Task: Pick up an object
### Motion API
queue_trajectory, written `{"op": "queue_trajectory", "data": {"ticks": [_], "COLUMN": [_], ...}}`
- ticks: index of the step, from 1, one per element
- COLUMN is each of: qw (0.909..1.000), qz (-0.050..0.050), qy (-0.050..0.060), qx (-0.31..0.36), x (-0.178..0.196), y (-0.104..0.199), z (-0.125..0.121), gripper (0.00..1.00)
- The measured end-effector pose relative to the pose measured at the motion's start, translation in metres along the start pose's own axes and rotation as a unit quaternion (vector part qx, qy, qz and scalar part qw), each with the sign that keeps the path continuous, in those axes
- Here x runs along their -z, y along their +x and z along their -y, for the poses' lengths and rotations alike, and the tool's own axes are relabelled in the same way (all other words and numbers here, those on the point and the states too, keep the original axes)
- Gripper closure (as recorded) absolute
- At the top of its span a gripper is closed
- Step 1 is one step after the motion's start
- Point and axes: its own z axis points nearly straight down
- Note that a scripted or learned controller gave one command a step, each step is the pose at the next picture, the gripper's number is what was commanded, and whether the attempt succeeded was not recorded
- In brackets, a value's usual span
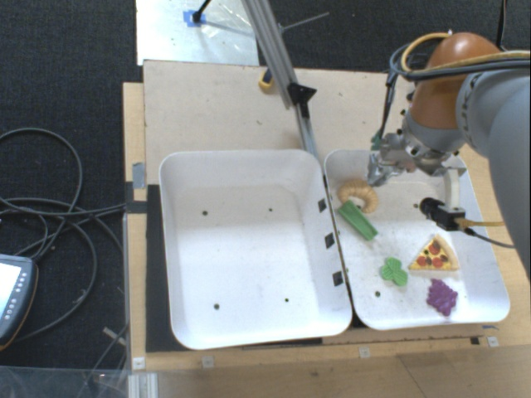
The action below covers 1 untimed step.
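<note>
The gripper hangs at the upper edge of the right white plastic bin, just above a tan ring-shaped toy doughnut; its grasp cannot be told. A flat green block lies touching the doughnut's lower side.

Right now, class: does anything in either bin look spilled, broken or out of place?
Nothing stands out. The bagel, green stick, leaf, pizza slice and grapes lie loose in the right bin, none visibly broken.
</note>
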Motion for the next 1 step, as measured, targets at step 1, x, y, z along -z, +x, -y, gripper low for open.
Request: {"op": "queue_trajectory", "data": {"ticks": [1], "qw": [1.0], "qz": [0.0], "qy": [-0.001], "qx": [0.001], "x": [0.0441], "y": [0.0007], "z": [-0.0015], "gripper": [1.0]}}
